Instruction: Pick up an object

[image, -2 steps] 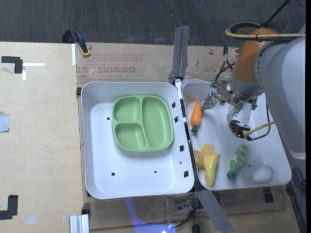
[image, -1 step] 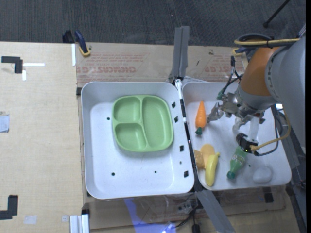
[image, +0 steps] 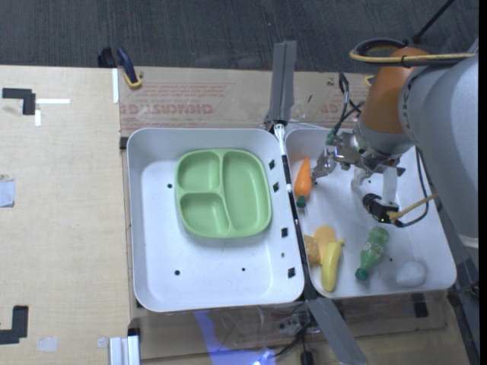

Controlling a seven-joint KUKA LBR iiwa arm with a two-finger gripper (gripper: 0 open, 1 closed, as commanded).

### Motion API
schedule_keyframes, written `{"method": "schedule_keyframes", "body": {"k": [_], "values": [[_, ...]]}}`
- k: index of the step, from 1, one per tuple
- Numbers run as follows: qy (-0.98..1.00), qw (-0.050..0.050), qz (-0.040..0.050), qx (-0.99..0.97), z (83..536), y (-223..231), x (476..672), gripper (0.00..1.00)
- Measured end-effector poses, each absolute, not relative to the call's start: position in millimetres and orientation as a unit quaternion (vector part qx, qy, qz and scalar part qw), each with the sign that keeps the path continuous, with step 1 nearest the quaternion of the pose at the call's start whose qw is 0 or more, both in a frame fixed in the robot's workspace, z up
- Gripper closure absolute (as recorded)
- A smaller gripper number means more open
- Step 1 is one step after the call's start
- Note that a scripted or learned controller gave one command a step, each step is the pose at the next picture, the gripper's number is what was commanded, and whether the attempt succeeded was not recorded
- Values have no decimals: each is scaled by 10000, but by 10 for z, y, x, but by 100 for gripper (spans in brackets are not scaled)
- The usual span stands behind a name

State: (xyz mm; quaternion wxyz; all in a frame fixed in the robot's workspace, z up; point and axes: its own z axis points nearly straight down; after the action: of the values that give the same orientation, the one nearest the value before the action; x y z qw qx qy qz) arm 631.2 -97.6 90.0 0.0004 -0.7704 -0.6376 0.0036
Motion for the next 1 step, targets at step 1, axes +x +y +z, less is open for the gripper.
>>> {"method": "schedule_keyframes", "body": {"k": [1], "values": [[-7257,27,19,-6880,888,-1019,5516,0]]}}
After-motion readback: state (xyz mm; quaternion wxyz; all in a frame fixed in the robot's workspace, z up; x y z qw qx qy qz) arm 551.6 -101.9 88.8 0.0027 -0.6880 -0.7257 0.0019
